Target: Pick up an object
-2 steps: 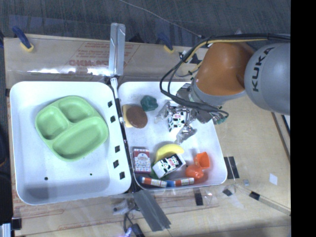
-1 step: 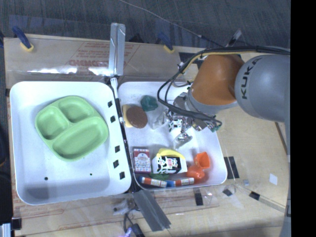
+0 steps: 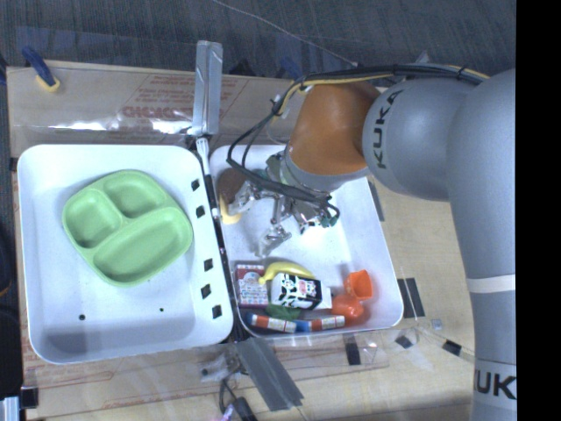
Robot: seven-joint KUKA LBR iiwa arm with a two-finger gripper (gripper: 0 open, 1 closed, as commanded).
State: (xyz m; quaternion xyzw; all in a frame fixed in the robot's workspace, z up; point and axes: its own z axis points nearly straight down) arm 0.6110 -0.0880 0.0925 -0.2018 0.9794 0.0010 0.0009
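Observation:
My gripper (image 3: 282, 219) hangs low over the upper middle of the right bin (image 3: 372, 226), under the orange band of the arm. Just left of it, against the bin's left wall, lies a small brown and yellow object (image 3: 230, 196), partly covered by the wrist. Along the bin's near side sit a yellow banana (image 3: 287, 270), a black-and-white cow-pattern carton (image 3: 296, 293), a red and white box (image 3: 250, 288), a row of coloured markers (image 3: 294, 324) and an orange toy (image 3: 354, 295). Nothing shows beneath the gripper but bare bin floor.
The left bin (image 3: 44, 261) holds a green divided plate (image 3: 127, 226). A clipped divider wall (image 3: 209, 235) separates the two bins. The arm's grey body covers the right side of the bench.

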